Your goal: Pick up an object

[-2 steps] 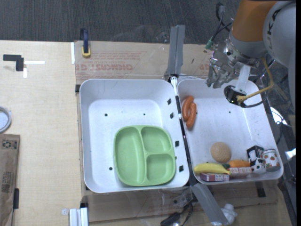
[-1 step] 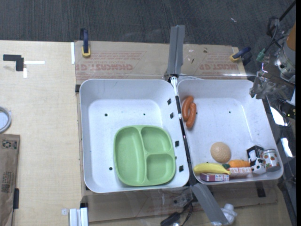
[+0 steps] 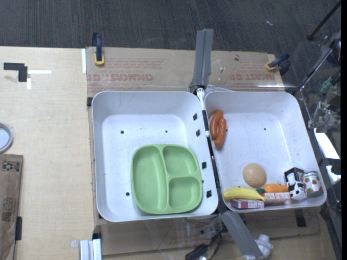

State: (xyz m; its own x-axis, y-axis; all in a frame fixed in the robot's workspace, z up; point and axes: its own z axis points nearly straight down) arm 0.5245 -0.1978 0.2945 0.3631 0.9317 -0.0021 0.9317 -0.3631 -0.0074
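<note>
Left bin (image 3: pixel 108 161) holds a green divided plate (image 3: pixel 166 179). Right bin (image 3: pixel 282 112) holds a hot dog (image 3: pixel 218 128), tan ball (image 3: pixel 254 174), banana (image 3: pixel 243 194), carrot (image 3: pixel 275 188), small cup (image 3: pixel 311 182). Gripper state: cannot tell.

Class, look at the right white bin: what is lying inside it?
Inside the right bin: hot dog, tan ball, banana, carrot, pink box, small cup. Items in the corner overlap, hiding parts.

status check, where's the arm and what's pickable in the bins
Arm not over bins. Right bin: hot dog, banana, round tan ball. Left bin: green tray.
</note>
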